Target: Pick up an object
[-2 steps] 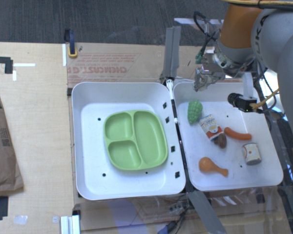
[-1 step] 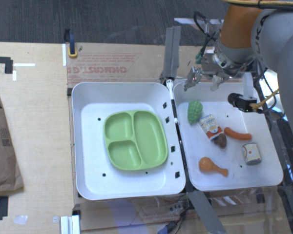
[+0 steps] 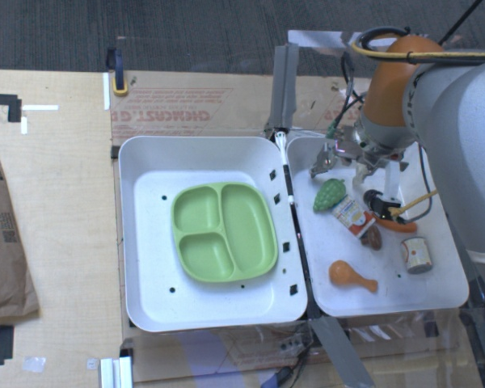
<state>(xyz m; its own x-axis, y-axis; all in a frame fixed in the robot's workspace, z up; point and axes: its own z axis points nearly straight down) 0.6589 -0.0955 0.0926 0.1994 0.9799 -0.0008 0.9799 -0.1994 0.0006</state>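
In the right bin [image 3: 436, 293] lie several small objects: a green bumpy toy [image 3: 330, 194], a small printed packet [image 3: 349, 212], a brown lump [image 3: 372, 238], an orange carrot-like piece [image 3: 396, 225], a white cylinder [image 3: 417, 255] and an orange gourd shape [image 3: 352, 275]. My gripper [image 3: 342, 170] hangs over the bin's far left part, just above and behind the green toy. Its fingers [image 3: 322, 165] stand apart with nothing between them. The arm's wrist hides the bin's far right corner.
The left bin [image 3: 137, 217] holds a light green divided plate [image 3: 225, 231]. A metal divider with clips [image 3: 289, 208] runs between the bins. A brown paper bag [image 3: 4, 241] lies on the bench at far left. Cables trail around the wrist [image 3: 388, 95].
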